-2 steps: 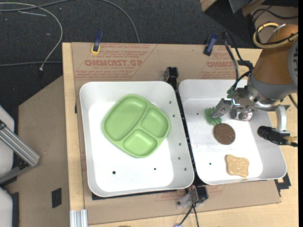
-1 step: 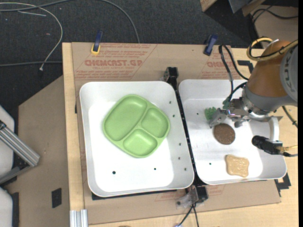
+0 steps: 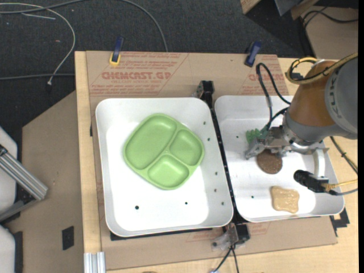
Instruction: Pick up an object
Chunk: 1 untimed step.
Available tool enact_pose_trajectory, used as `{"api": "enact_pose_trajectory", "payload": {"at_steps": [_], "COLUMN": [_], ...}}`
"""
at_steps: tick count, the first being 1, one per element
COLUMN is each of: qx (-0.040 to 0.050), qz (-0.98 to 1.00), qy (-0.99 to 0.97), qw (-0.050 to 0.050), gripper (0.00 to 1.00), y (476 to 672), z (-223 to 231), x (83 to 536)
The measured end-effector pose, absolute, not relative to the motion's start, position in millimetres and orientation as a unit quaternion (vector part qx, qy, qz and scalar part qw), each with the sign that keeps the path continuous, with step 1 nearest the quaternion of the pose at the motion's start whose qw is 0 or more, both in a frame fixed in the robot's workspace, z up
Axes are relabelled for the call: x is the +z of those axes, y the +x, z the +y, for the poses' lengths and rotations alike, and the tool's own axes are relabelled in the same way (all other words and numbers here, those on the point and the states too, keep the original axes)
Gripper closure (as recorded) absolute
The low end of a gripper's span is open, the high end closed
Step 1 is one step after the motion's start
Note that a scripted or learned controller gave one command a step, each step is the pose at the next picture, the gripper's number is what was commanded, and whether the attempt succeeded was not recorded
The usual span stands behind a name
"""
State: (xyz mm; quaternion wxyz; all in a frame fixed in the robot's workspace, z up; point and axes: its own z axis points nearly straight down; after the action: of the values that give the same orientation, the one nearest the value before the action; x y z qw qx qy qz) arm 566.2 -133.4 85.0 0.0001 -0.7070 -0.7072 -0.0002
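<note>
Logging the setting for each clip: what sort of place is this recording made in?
Probably a robotics lab or test workspace, not a home. Two white bins sit on a board held by blue clamps, cables trail over dark carpet, and a robot arm reaches in.

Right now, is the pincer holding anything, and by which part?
Cannot be told. The pincer is low in the right bin, just above the round brown cookie, with a green item beside it.
</note>
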Motion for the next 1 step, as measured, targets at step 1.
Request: {"api": "enact_pose_trajectory", "payload": {"at_steps": [1], "qx": [-0.0022], "qz": [-0.707], "qy": [-0.708], "qw": [-0.005], "gripper": [1.0], "y": [568.8], "z": [-135.1], "x": [100.3]}}
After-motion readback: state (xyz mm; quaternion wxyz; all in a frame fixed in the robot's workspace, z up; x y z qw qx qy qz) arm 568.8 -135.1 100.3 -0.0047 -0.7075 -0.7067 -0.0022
